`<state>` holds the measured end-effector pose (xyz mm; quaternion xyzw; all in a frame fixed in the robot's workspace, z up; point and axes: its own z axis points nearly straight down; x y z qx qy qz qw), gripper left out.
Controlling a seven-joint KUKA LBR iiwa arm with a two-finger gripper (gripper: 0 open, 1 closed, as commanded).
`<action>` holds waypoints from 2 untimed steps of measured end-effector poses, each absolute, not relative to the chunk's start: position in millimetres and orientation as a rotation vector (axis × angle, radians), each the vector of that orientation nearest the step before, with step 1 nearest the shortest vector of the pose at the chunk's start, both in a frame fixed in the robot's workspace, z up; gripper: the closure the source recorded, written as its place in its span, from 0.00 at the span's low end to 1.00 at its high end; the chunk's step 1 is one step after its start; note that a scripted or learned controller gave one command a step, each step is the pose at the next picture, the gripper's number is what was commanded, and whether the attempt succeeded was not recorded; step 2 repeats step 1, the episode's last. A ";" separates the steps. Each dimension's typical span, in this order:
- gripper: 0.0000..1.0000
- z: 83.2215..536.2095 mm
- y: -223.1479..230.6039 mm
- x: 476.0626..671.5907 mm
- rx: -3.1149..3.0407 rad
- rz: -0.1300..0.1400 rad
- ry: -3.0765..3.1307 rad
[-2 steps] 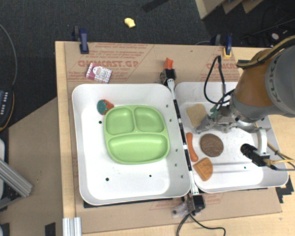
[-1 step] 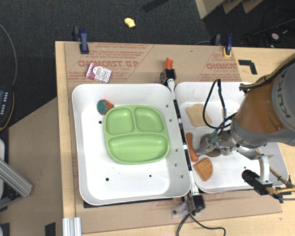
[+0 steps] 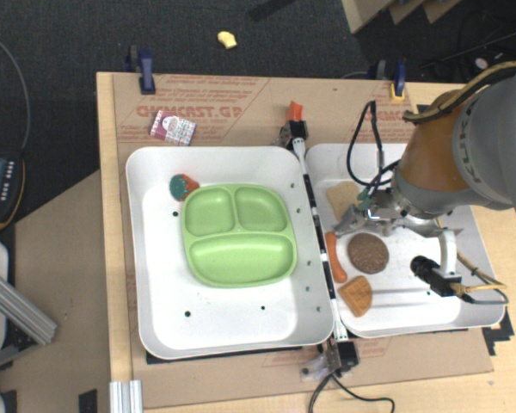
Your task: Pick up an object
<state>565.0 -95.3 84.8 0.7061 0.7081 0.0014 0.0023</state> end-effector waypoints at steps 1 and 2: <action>0.00 84.4 -116.4 517.6 2.229 -0.004 2.220; 0.00 84.4 -116.4 517.6 2.229 -0.004 2.220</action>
